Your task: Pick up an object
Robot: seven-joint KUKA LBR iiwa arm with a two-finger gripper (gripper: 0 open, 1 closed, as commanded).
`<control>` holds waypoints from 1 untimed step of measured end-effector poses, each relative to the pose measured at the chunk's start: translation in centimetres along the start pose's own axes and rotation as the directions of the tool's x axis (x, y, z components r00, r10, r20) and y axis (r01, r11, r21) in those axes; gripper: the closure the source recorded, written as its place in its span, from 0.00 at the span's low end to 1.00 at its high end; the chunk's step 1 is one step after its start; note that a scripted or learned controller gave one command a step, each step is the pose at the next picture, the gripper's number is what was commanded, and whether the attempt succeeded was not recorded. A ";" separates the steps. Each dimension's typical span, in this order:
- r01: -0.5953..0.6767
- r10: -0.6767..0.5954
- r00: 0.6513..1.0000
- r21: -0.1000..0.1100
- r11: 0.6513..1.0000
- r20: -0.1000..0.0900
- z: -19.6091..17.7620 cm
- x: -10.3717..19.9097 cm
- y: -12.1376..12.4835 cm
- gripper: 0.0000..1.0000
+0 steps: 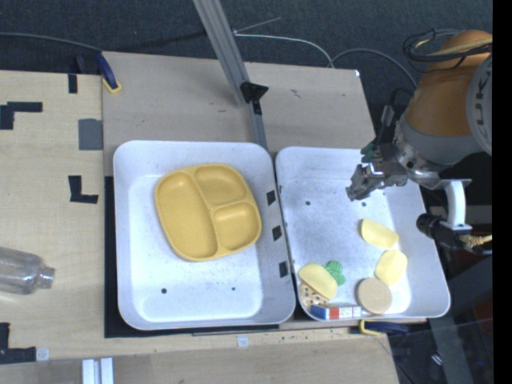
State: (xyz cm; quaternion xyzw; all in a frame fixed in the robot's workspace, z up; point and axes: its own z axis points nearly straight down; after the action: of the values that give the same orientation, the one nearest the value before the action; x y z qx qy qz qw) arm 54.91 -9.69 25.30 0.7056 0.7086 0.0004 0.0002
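Your tool (360, 189) is hanging above the right bin (320, 174), carrying nothing visible; whether its fingers are apart cannot be told. The nearest item, a yellow piece (378, 234), is lying below it, untouched. Pickup is not yet achieved.

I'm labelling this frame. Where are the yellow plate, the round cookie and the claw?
yellow plate (210, 211): camera view, on the ridge where its compartments meet.
round cookie (374, 295): camera view, middle of its top face.
claw (358, 190): camera view, at its fingertips.
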 end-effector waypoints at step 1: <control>-0.003 0.003 1.000 0.003 1.000 0.001 0.1 1.8 -1.5 1.00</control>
State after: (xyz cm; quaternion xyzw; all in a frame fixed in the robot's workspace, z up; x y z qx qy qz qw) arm 53.43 -7.92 25.21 0.7067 0.7075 -0.0011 -0.0007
